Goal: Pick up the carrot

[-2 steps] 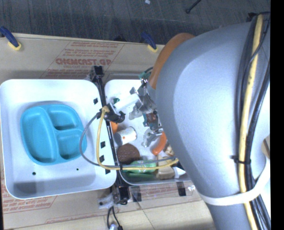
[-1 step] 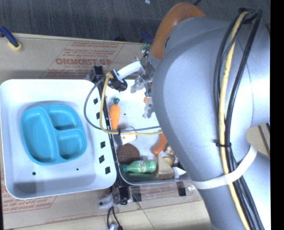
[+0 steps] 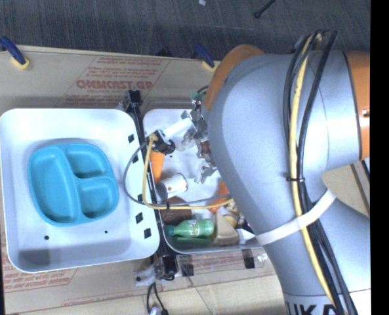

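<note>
You have the arm reaching over the right bin, and its big grey body covers most of that bin, so please work slowly here. The gripper hangs low inside the right bin, near its far wall, and I cannot tell its state, because the wrist and the cables hide the tips. The carrot seems to be the orange piece by the left wall of the right bin, just beside the yellow cable that loops over the wall; only a part of it shows, so I am not fully sure of its shape or how it lies. A small white cylinder lies just beside the carrot, toward the near side of the right bin, and a green bottle lies along the near wall. The left bin, which stands next to the right bin, holds a blue divided tray. In my judgement the grasp is not yet made, since no carrot shows at the gripper. To do this step well, you should bring the gripper toward the left wall of the right bin, place it across the narrow side of the carrot, and keep away from the wall, the cable and the white cylinder before you close and lift
</note>
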{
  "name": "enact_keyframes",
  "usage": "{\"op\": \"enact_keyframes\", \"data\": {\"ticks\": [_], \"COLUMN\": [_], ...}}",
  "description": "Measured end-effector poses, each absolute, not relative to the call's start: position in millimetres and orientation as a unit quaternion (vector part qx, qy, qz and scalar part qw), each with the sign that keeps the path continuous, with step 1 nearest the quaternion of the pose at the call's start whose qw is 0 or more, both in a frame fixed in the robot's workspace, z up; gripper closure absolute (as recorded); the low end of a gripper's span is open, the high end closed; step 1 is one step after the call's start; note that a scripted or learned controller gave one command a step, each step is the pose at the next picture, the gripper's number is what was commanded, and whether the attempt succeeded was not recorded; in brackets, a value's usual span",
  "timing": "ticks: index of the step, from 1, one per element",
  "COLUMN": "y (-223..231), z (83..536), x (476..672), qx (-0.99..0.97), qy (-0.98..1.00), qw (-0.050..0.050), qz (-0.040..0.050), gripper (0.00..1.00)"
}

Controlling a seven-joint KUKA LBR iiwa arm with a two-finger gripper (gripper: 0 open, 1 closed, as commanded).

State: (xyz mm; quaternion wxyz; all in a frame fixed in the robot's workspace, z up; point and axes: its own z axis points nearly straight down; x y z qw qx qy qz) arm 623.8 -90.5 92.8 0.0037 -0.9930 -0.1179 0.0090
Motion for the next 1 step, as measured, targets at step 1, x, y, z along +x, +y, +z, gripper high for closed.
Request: {"op": "enact_keyframes", "data": {"ticks": [1], "y": [-85.0], "z": [106.7], "x": [626.9], "qx": [-0.992], "qy": [-0.127], "qw": [0.008], "qz": [0.0087], "gripper": [1.00]}}
